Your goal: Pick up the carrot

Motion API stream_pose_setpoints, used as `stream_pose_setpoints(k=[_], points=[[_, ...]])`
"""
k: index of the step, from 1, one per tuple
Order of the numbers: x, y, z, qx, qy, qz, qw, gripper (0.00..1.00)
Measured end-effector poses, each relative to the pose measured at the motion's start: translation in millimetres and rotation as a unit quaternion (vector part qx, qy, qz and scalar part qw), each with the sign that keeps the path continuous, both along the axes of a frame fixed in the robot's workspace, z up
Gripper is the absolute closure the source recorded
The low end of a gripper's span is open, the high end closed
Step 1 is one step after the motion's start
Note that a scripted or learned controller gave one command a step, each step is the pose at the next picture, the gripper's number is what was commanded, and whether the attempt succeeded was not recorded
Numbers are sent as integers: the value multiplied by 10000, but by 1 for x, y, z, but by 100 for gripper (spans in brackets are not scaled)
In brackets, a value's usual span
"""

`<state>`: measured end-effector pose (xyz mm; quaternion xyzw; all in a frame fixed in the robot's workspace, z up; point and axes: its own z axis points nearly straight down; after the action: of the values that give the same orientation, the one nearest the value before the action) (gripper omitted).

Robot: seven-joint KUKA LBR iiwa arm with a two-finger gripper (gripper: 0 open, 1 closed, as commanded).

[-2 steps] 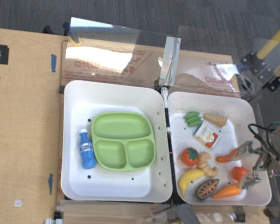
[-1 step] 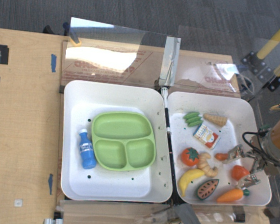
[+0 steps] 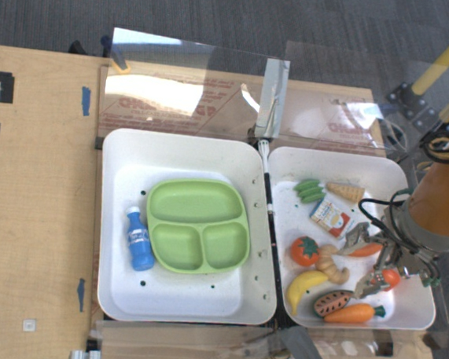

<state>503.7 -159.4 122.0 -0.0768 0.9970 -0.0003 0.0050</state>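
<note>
The carrot (image 3: 349, 313), orange with a green leafy end pointing right, lies along the front wall of the right bin (image 3: 417, 316). My gripper (image 3: 364, 261) hangs low over the right half of that bin, a little behind the carrot and not touching it. Its two metal fingers (image 3: 357, 237) stand apart, so it is open. A thin orange-red piece (image 3: 369, 249) lies close by the far finger, but nothing is clamped. The near fingertip hovers just above the carrot's leafy end.
Around the carrot in the right bin are a brown oval toy (image 3: 332, 301), a banana (image 3: 304, 289), a tomato (image 3: 305, 251), a small carton (image 3: 331, 216), a green pod (image 3: 309, 191) and a small orange-red item (image 3: 390, 277). The left bin holds a green divided plate (image 3: 197, 225) and a blue bottle (image 3: 138, 241).
</note>
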Motion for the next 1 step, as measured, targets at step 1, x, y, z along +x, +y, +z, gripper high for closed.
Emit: stream_pose_setpoints(k=[1], points=[[19,24,-32,14,-6,-2229,9748,0]])
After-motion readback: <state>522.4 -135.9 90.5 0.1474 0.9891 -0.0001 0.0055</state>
